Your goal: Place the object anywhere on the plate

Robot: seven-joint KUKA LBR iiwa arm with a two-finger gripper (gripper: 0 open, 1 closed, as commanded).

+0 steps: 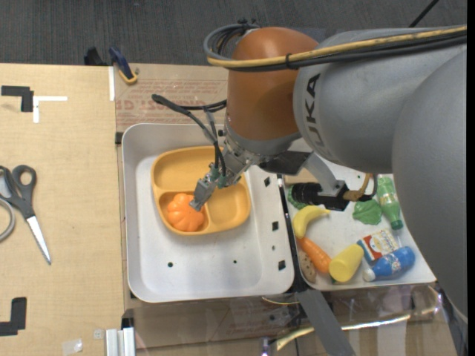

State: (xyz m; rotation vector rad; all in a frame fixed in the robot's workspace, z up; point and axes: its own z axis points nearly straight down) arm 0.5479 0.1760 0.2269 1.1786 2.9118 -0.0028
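Resting in the near-left compartment of a yellow divided plastic plate: one small orange pumpkin-shaped toy, ribbed, upright. Position relative to the gripper: the tip stands at the toy's far-right edge, over the ridge between compartments; whether they touch cannot be told. Gripper state: cannot tell whether it is spread or closed, and nothing is visibly held.

Lettering: "UKA" in dark capitals on the grey robot arm, the rest cut off by the orange band. Faint reddish print on the cardboard strip beyond the bins, unreadable. Label on a blue-and-white packet, too small to read.

Left shallow white bin: contains the plate, set toward its far side.

Right shallow white bin: contains a yellow toy banana; an orange toy carrot just near of it; a yellow cylindrical container beside the carrot; the packet to its right; a green bottle and a green leafy piece farther back.

Left of the bins, on the pale wooden bench: grey-handled scissors.
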